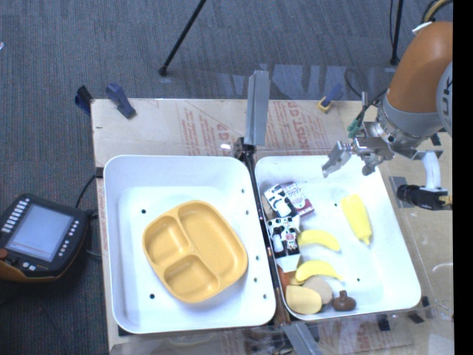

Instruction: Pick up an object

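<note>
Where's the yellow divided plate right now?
The yellow divided plate lies flat in the left bin, near its middle, across the divider from the bananas.

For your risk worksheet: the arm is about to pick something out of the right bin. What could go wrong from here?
1. The hand hangs over the right bin's far edge, away from the items, so a straight drop may grab nothing.
2. The bananas, cartons and other food are crowded together; closing there could nudge neighbours or catch two.

Two bananas (318, 239), a corn cob (357, 217), cartons (285, 213) in right bin (399, 272).
</note>
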`<state>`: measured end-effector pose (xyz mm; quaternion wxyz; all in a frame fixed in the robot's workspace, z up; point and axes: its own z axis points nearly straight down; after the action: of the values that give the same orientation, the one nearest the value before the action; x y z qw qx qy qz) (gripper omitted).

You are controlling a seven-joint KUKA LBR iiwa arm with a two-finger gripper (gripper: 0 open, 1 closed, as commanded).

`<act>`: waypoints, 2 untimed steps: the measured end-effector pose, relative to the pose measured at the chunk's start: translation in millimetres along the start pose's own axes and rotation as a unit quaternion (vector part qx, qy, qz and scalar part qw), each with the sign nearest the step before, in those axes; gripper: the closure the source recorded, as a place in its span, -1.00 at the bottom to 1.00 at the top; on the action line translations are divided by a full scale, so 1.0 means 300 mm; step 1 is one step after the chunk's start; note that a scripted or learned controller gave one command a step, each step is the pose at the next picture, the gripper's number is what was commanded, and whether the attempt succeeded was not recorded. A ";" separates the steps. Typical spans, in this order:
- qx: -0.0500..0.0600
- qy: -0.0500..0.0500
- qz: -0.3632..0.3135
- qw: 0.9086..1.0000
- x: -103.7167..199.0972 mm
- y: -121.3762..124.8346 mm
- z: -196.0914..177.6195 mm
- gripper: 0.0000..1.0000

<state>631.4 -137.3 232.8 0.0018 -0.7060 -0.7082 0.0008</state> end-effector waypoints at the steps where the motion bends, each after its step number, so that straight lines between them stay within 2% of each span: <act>1: -0.001 -0.002 -0.106 0.994 0.078 0.026 0.486 -1.00; 2: -0.001 0.000 -0.105 0.994 0.080 0.026 0.454 1.00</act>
<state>638.5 -113.0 96.7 0.0009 -0.6278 -0.7783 0.0002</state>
